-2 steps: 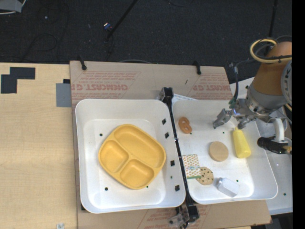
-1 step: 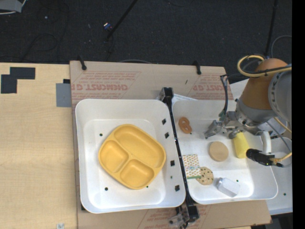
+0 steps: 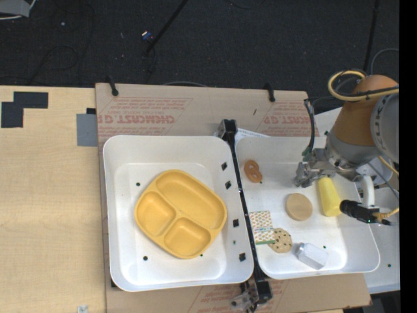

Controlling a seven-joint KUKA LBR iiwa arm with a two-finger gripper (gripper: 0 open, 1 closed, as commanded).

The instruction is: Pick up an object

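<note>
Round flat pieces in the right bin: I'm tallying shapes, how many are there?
2. A plain tan disc lies mid-bin, and a speckled cookie lies nearer the front by the divider. The arm may hide more.

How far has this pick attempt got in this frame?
Nothing looks picked yet. The gripper sits low in the right bin, beside the yellow cylinder, with nothing visibly held. The tan disc, cookie and grey block lie in the bin. The grasp and lift remain.
</note>
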